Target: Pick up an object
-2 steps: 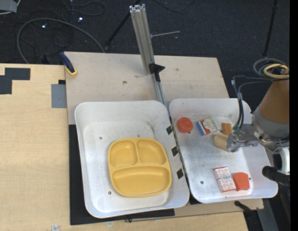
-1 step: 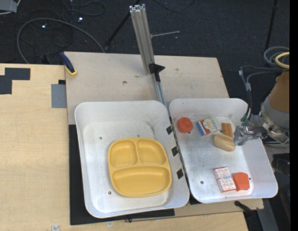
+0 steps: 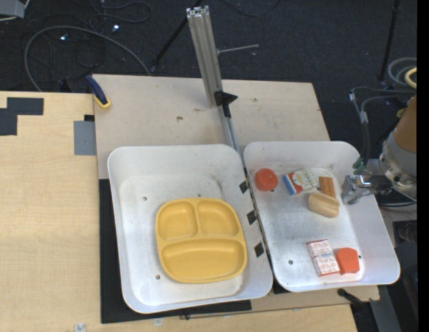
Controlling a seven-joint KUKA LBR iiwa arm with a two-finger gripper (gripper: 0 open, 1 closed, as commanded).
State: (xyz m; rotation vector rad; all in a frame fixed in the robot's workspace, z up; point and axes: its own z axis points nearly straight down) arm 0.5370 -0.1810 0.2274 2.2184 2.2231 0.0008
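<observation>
I see two white bins on the desk (image 3: 201,102). The left bin (image 3: 131,185) carries a yellow divided plate (image 3: 200,240), with bare floor round it. In the right bin (image 3: 297,213) lie a red round piece (image 3: 266,180), a small printed carton (image 3: 302,180), a tan bread-like piece (image 3: 323,204), a pink-printed box (image 3: 322,257) and an orange block (image 3: 348,261); I cannot read any print. The jaws (image 3: 354,187) hang at that bin's right rim, near the tan piece; I cannot tell whether they are parted or closed.
</observation>
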